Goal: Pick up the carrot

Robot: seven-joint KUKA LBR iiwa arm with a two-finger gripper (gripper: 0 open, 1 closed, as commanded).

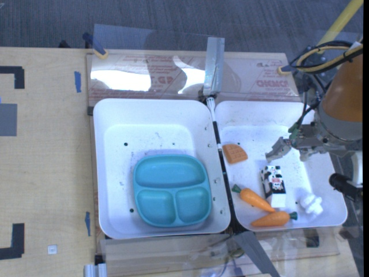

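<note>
In the camera view, two white bins sit side by side. The left bin (109, 154) holds a teal divided plate (171, 190) with three compartments. The right bin (253, 126) holds the clutter: an orange bread-like slice (234, 153) near the divider, a black-and-white carton-shaped toy (274, 184) in the middle, and a small white object (311, 205) toward the near right corner. There are two carrots: carrot one (253, 198) lies tilted just left of the carton toy, green end toward the divider, and carrot two (272, 218) lies along the near wall, green end pointing right. Their orange tips come close together, possibly touching.

The gripper (282, 148) hangs over the far right part of this bin, fingers spread open with nothing between them, apart from both carrots and just beyond the carton toy.

The main risk, as I judge it, is crowding: a descent on either carrot could nudge the other one or clip the carton toy. Carrot two also hugs the bin wall, so a finger might strike the rim and the round body roll away.
</note>
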